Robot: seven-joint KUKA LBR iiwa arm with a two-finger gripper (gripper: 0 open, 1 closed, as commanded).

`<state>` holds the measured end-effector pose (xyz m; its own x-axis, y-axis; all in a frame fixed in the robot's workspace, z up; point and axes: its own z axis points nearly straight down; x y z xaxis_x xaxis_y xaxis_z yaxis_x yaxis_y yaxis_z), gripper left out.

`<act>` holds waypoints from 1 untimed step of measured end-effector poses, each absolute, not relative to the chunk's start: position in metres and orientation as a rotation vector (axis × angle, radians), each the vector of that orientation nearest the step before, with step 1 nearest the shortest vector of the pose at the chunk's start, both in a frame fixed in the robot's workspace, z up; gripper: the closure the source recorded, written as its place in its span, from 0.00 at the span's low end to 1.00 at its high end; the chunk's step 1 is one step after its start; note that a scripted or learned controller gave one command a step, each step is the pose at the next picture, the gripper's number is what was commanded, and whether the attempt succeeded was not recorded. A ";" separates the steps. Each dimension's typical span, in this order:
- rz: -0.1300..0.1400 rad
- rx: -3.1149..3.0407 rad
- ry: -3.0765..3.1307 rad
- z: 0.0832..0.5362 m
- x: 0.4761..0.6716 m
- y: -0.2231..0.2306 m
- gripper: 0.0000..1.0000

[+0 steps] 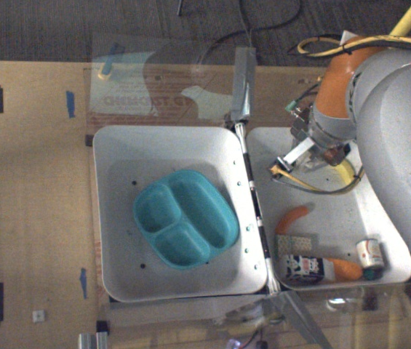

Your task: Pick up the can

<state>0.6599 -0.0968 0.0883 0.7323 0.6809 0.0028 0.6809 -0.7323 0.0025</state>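
Right bin (336,213), can (369,254) at near corner, gripper (320,155) well apart

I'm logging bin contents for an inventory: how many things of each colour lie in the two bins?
Teal: 1, divided plate
Orange: 2, curved piece, tapered piece
Black-and-white: 1, carton
Pale: 1, can
Total: 5

The arm (398,115) is cut off at right; the can (369,254) is too small to read.
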 end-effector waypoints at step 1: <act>0.008 2.829 1.360 0.089 0.650 -0.094 1.00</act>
